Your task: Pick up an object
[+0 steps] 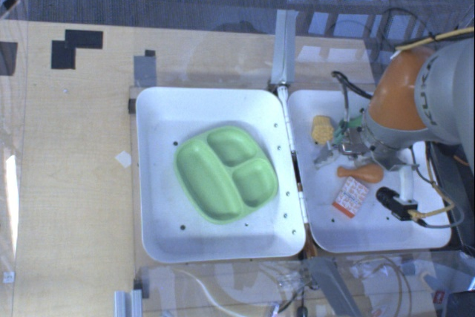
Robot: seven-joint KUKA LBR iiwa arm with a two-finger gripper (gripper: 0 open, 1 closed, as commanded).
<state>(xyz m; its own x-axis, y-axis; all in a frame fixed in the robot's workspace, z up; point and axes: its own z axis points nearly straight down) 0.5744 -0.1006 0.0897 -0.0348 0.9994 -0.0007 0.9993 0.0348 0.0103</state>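
Note:
In the right bin (319,230) my gripper (327,154) hangs low near the bin's left middle, reaching in from the right. Just behind it lies a small lumpy yellow object (321,128). An orange, carrot-like object (362,173) lies right of the gripper, partly under the wrist. A red and white packet (350,197) lies flat in front of the orange object. Nothing shows between the gripper's tips, which sit over bare bin floor.
The left bin (152,226) holds a green divided plate (225,173) with three compartments, lying at a slant. A metal divider (293,167) separates the two bins. The grey arm with its orange band (397,96) covers the right bin's far right part.

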